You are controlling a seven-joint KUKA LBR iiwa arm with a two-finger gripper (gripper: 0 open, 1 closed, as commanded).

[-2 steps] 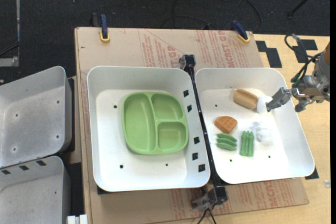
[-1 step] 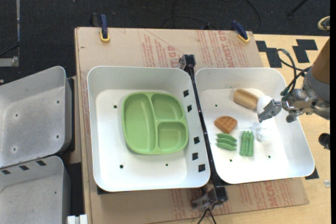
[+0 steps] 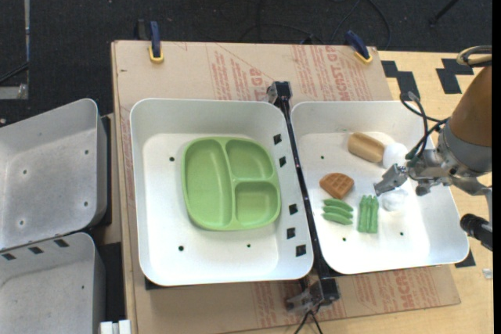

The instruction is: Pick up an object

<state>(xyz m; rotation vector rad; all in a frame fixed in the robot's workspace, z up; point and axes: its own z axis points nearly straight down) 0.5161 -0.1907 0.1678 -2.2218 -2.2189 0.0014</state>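
White plastic makes up both shallow bins on the bench. The right bin (image 3: 438,246) holds everything loose, and the gripper (image 3: 391,182) hangs over its middle, reaching in from the right on the grey arm (image 3: 470,137). Up and to the left of the pincer lies a tan bread roll (image 3: 366,146), with a pale rounded piece (image 3: 394,152) touching its right end, just above the pincer. To the pincer's left sits a brown waffle (image 3: 337,184). Below and left of it lie two green pea pods: one slanted (image 3: 338,211), the other (image 3: 368,213) standing nearly lengthwise, just beneath the pincer. A white object (image 3: 393,200) sits directly under the tips, close enough that touching and hovering cannot be told apart.

How far the pincer is spread cannot be told; its tips blur against the white floor and the white object, and nothing can be seen clamped between them.

Farther left, across the black divider (image 3: 293,168) between the bins, the left bin (image 3: 156,246) carries a green divided plate (image 3: 232,184) with three compartments, near its centre.

Bare bin floor lies below and to the right of the pincer, out to the right bin's raised rim. Things crowd in on the pincer's left and upper sides.
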